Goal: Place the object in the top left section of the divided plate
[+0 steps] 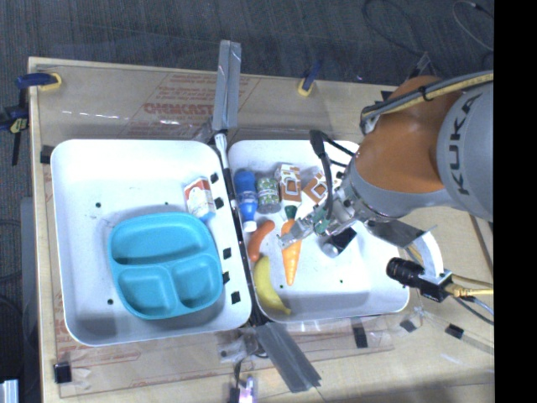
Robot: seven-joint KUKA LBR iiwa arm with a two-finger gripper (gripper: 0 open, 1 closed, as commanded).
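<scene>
One gripper (312,223) hovers over the carrot (290,257) in the right bin (369,296); grip state unclear. Grasping comes next; the blue divided plate (164,263) waits.

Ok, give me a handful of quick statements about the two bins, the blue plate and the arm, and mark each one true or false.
1. The blue divided plate sits in the left bin. True.
2. The banana lies on the plate. False: it lies in the right bin, near its front left corner.
3. The gripper is over the right bin. True.
4. The carrot is in the left bin. False: it is in the right bin, beside the banana.
5. A small red and white carton lies in the left bin, beyond the plate. True.
</scene>
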